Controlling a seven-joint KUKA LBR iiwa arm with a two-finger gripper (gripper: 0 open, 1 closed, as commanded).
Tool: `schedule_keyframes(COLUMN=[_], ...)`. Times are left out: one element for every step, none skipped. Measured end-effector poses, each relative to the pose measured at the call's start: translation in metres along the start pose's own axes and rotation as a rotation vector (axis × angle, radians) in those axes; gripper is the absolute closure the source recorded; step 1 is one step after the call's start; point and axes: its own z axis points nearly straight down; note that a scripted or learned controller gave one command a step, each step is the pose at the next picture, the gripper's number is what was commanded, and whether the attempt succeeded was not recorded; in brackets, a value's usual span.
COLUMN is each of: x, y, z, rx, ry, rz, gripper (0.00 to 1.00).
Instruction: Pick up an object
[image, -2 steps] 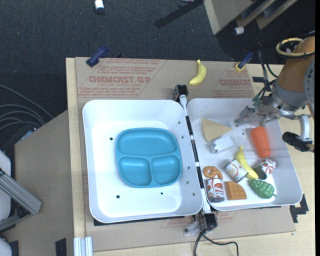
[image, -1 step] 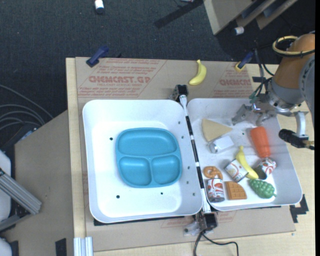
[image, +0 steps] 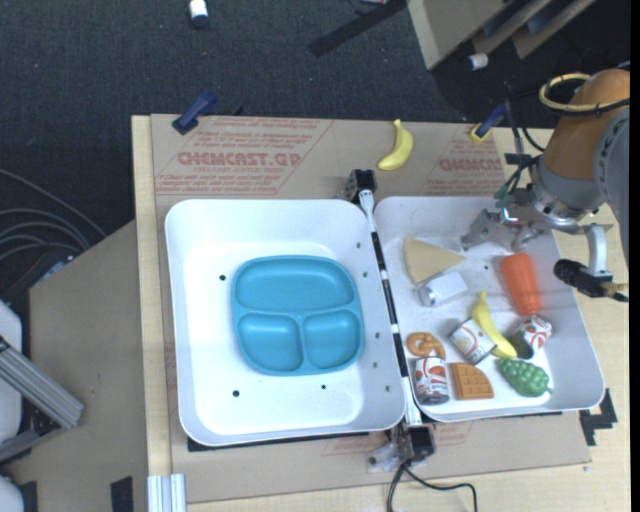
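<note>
The right bin (image: 585, 345) holds several toy foods: a pale cheese wedge (image: 430, 260), an orange carrot (image: 519, 282), a small banana (image: 492, 322), a tilted can (image: 470, 342), a pretzel (image: 424, 345), a red-and-white can (image: 431, 378), a waffle (image: 470, 381), a green bunch (image: 524, 375) and a small white block (image: 443, 289). My gripper (image: 498, 232) hangs over the bin's far side, just above the carrot and right of the cheese. Its fingers are spread open with nothing between them.
The left bin (image: 200, 250) holds a blue divided plate (image: 296, 312). A second banana (image: 397, 148) lies on the bench board beyond the bins. Blue clamps (image: 193, 113) sit at the board's far edge. The arm's body (image: 585, 140) fills the upper right.
</note>
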Motion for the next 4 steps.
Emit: schedule_keyframes(x=[-0.001, -0.002, -0.001, -0.004], y=[0.000, 0.001, 0.001, 0.003], z=[0.000, -0.011, -0.011, -0.003], rx=[0.000, -0.007, -0.006, -0.002], ry=[0.001, -0.005, -0.005, 0.009], rz=[0.000, -0.002, -0.002, -0.003], gripper=[0.00, 1.00, 0.00, 0.00])
